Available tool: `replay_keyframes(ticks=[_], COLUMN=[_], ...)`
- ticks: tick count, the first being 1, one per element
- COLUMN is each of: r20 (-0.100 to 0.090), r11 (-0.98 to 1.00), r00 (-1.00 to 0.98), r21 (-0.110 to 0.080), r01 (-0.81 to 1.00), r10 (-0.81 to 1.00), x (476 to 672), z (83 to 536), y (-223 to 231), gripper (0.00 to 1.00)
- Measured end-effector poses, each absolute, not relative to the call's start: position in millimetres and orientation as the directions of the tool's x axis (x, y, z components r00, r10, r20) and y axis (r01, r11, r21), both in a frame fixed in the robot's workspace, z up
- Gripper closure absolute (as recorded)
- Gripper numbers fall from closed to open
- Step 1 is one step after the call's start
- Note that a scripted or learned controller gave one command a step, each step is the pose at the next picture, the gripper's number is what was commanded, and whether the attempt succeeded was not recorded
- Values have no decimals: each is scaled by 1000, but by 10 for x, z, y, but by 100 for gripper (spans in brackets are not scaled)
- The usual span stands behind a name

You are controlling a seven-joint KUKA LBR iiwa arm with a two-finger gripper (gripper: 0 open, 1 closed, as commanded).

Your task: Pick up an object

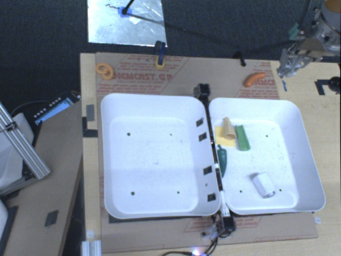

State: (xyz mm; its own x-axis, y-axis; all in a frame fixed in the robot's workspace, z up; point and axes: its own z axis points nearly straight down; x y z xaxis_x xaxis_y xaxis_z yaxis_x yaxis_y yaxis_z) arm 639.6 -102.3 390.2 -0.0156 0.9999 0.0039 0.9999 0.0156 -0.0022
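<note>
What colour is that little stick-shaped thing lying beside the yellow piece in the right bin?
Green. The stick shows clearly in the camera view.

The 2 white plastic bins, left [154, 159] and right [266, 159], look smooth and a little shiny. They sit on a flat brown cardboard sheet [181, 71] that is matt, with red printing. The pale wood tabletop [58, 159] looks smooth and dull. The dark floor [42, 36] looks like rough carpet. A square silver sheet [127, 16] shines like crinkly foil. The metal hand [290, 63] looks grey and shiny.
</note>
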Motion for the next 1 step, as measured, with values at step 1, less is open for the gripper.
replay_keyframes(ticks=[1], r20=[-5], r11=[-6], r00=[6], r21=[5], r01=[1000], r10=[1000], x=[6349], z=[4196], y=[-1940], gripper=[100])
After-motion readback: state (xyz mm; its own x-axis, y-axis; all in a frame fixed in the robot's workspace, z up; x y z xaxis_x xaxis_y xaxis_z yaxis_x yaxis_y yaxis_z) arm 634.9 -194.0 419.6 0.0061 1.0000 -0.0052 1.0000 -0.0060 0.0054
